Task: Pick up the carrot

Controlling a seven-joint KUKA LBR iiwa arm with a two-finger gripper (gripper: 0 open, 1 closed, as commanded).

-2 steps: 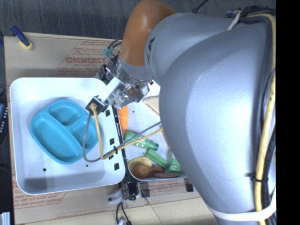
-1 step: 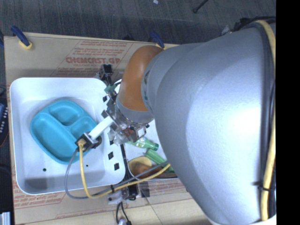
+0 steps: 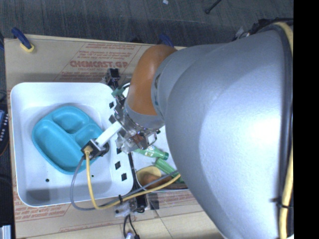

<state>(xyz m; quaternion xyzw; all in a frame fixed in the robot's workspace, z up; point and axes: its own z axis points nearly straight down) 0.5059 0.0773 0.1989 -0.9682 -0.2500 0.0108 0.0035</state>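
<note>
Seemingly mid-reach, with the gripper set low and its state impossible to tell, the carrot's place unsure, perhaps marked by the green stalk just beside the gripper, next calling for centring over that and closing

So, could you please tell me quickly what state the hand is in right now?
Hand: open or closed cannot be told from this view.

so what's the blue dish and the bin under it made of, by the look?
Blue dish: likely moulded plastic, matte to satin; uniform colour, rounded compartment edges, soft sheen. Left bin: probably white plastic with a smooth finish; thin rounded rim, though enamelled metal can't be ruled out.
</note>
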